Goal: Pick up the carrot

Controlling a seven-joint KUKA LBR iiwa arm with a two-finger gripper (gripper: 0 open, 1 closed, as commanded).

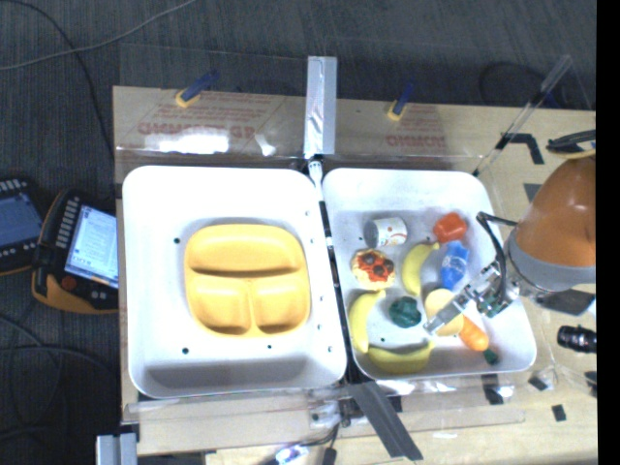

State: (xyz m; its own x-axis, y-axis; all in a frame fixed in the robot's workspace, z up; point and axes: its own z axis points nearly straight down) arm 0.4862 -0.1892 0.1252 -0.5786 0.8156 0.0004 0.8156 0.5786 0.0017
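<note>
Looked down on a brown bench (145, 124) bearing two shallow white bins side by side. Found the left bin (155, 260) taken up mostly by a yellow divided tray (250, 277), lying flat near its middle. Found the right bin (504, 356) crowded with small things. Saw the grey arm (562, 231), orange-banded, reaching in from the right over that bin's right rim.

Noted a large banana (373, 345) curved along the near left corner of the right bin, and a smaller banana (417, 264) near its middle. Spotted, just left of the smaller banana, a round orange patterned toy (373, 267). Made out a blue bottle (453, 264) just right of the smaller banana, with an orange-red block (449, 227) behind it and a white cup (387, 230) on its side toward the far left. Picked out a dark green lump (405, 310) between the two bananas, and a pale yellow piece (438, 301) to its right.

Placed the gripper (438, 322) low in the near half of the right bin, slanting down and leftward toward the pale yellow piece. Could not tell whether open or closed. Found the carrot (473, 336) lying on the bin floor just beside the gripper, on its near right side, with a green end toward the near right corner. Saw nothing of the carrot within the gripper.
</note>
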